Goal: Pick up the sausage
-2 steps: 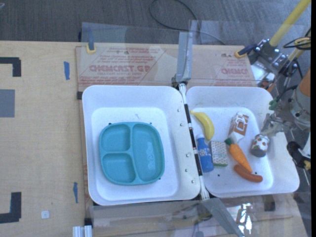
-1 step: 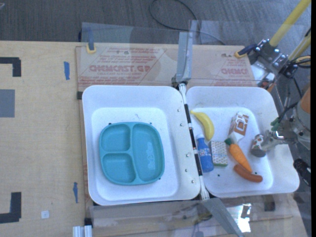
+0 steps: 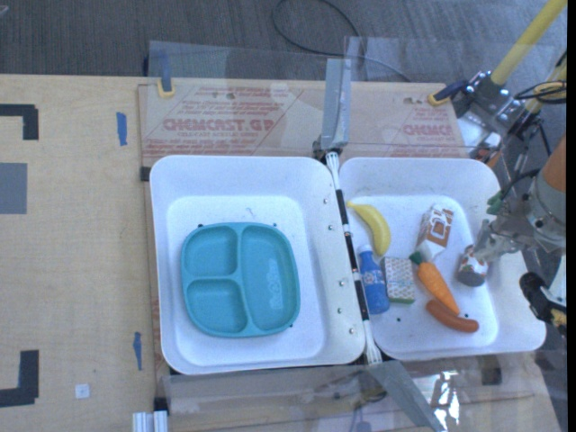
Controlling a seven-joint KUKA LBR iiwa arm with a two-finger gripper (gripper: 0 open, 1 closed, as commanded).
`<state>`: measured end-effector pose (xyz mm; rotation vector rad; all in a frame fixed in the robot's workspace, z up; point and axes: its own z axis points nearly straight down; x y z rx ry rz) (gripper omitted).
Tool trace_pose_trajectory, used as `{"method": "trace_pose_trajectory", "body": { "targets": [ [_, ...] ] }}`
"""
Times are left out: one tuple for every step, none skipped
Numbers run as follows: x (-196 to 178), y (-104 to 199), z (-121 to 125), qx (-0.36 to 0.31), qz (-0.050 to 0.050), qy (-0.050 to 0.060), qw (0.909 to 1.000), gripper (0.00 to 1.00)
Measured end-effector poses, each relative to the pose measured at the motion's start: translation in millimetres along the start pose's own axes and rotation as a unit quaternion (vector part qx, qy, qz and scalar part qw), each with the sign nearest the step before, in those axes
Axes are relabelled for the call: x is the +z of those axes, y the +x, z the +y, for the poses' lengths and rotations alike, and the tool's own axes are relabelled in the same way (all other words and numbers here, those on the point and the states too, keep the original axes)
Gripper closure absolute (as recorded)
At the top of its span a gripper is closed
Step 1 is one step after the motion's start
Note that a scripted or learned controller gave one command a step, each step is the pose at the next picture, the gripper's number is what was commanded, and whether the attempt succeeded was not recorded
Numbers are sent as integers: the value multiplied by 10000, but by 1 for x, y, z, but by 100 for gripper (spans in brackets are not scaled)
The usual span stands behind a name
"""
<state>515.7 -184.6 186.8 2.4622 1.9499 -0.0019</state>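
Reddish-brown, the sausage (image 3: pixel 452 316) is seen lying in the right bin (image 3: pixel 517 331), below and just left of the gripper (image 3: pixel 472 268). A carrot (image 3: pixel 434 281) is set just left of the gripper; whether anything is grasped cannot be told.

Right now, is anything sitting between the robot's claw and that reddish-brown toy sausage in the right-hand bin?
Nothing visible blocks it. The gripper hangs at the right side of the right white bin, just above the reddish-brown sausage. The orange toy carrot lies close beside the sausage, to the left, not in between.
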Motion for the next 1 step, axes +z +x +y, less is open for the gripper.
{"method": "trace_pose_trajectory", "body": {
  "targets": [
    [29, -13, -28, -850, 16, 24, 9964, 100]
  ]
}}
